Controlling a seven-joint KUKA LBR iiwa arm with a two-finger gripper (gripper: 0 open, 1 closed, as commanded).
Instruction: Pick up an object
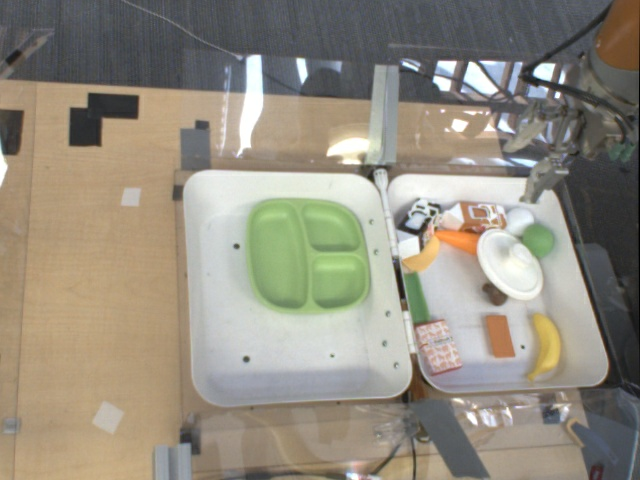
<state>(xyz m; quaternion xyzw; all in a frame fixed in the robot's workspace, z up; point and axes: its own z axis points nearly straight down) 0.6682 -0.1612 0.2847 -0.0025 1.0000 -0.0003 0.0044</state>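
Observation:
My gripper (543, 180) hangs above the far right corner of the right bin (470, 376), with nothing visibly in it. Below it in that bin lie a green ball (539, 240), a white round dish (510, 264), an orange carrot (459, 239), a brown-and-white carton (483, 214) and a black-and-white toy (422, 213). Nearer the front are a banana (545, 346), an orange-brown block (500, 335), a red-and-white packet (437, 346), a green stick (415, 294) and a yellow wedge (425, 258).
The left bin (225, 353) holds a green divided plate (307, 255). A metal post (382, 118) stands behind the divider between the bins. A small dark lump (493, 292) sits just in front of the white dish. Clear panels stand behind the bins.

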